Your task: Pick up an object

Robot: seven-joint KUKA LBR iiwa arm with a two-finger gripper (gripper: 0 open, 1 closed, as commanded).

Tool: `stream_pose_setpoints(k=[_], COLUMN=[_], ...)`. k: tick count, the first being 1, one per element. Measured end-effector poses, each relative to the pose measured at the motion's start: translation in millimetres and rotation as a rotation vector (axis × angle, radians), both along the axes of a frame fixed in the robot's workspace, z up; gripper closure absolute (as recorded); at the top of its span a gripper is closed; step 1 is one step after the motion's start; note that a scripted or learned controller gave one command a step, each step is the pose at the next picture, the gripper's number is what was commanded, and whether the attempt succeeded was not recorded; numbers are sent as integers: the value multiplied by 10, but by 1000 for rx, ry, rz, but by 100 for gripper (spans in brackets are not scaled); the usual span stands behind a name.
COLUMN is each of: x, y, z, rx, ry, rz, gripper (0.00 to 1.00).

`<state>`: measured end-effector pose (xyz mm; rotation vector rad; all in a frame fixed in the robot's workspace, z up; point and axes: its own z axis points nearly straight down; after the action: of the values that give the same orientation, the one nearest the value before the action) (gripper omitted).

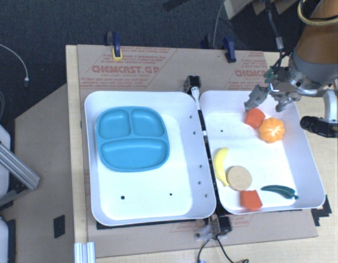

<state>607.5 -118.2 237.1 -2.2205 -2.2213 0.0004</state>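
Red block (255,118) just below open claw (269,101)

The grey arm (318,43) reached in from the upper right of the camera view, its orange band sitting above the wrist near the frame's corner. The wrist angled down and to the left, ending in the two-finger gripper (270,101). The fingers (256,97) were spread apart and pointed downward, one to the left and one to the right, with nothing between them.
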Motion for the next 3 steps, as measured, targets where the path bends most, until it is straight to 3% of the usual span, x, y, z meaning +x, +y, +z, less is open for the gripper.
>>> stream_pose_setpoints(k=[3], x=[-113], y=[128], z=[-1516], rx=[1], ry=[7], rz=[-1], gripper=[0])
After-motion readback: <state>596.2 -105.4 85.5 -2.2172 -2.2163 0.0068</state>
